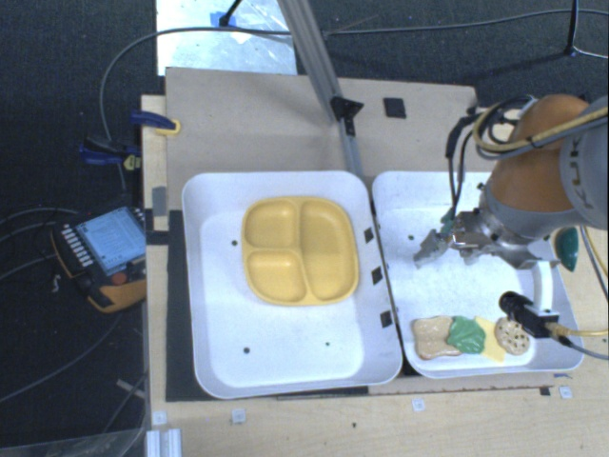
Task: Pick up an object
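Gripper point(430, 248) over right bin point(404, 198), finger state impossible to tell; nothing visibly held. Toy food point(466, 336) near, unlifted; pick pending.

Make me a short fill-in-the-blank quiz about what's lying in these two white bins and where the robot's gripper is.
1. The yellow plate lies in the ____ bin.
2. That plate is split into ____ compartments.
3. The green piece lies among small items at the near edge of the ____ bin.
4. The gripper hangs over the ____ bin.

Missing words: left; three; right; right
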`<state>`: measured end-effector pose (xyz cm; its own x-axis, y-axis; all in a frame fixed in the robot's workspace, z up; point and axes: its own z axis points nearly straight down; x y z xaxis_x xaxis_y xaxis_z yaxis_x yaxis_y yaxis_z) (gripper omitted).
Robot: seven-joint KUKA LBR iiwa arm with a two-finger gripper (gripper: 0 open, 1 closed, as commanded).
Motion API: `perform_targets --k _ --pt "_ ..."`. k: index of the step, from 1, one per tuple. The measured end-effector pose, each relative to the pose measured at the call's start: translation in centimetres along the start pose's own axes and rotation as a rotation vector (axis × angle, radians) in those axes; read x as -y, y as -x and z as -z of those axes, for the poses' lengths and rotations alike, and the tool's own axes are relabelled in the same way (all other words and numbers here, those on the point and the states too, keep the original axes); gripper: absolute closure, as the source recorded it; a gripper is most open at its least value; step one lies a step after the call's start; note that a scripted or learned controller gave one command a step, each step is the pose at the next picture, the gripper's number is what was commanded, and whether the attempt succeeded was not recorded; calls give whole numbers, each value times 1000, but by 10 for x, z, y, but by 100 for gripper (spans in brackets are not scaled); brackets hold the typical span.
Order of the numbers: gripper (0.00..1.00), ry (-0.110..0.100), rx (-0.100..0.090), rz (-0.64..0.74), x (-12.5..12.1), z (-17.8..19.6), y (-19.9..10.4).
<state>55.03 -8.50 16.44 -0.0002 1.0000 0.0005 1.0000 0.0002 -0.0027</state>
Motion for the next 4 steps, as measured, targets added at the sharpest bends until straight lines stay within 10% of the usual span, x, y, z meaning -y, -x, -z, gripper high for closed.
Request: perform_targets --k 1,2,4 --pt "0 -1 0 0 0 -63 2" --pt "100 5 0 0 -2 -49 2" --pt "100 11 2 5 -6 62 11"
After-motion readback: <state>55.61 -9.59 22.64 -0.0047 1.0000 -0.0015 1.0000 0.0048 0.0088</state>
